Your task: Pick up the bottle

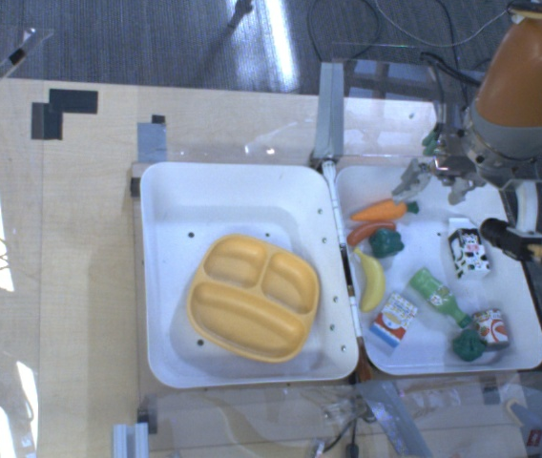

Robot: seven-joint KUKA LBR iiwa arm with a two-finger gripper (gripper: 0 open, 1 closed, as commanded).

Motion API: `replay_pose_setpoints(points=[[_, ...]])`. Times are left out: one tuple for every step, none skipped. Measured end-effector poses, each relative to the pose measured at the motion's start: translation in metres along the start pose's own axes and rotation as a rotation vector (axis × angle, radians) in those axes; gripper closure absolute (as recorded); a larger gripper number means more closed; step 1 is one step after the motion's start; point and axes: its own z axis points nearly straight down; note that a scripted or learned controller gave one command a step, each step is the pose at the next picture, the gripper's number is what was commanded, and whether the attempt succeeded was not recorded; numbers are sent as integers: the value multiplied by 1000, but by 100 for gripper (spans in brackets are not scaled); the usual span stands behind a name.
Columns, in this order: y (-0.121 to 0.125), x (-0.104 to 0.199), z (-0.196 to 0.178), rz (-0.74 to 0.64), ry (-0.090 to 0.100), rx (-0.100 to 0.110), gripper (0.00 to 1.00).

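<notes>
The end effector (436, 181) hangs over the far part of the right bin (529, 351), its two grey fingers (412, 179) spread apart with nothing between them, one tip just above the leafy end of the carrot (380, 211). Behind it, toward two o'clock, rises the arm (524, 79) with its orange band. From the end effector, the bottle (437, 295), green and lying on its side, sits well apart at six o'clock, near the middle of the right bin's floor. Just below the carrot lies a green broccoli piece (385, 242), and at seven o'clock a yellow banana (371, 281) rests along the bin's left wall, with a small carton (394, 320) just beside the bottle's lower left. At five o'clock sits a black-and-white cow toy (469, 252). The left bin (166, 198) on the pale wooden surface (52, 275) holds a yellow divided tray (254, 297), at eight o'clock from the end effector.
</notes>
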Motion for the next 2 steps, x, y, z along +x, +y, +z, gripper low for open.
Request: replay_pose_setpoints(points=[[-36, -20, 145, -7, 0, 0, 0], [-100, -44, 151, 84, -1, -8, 0]])
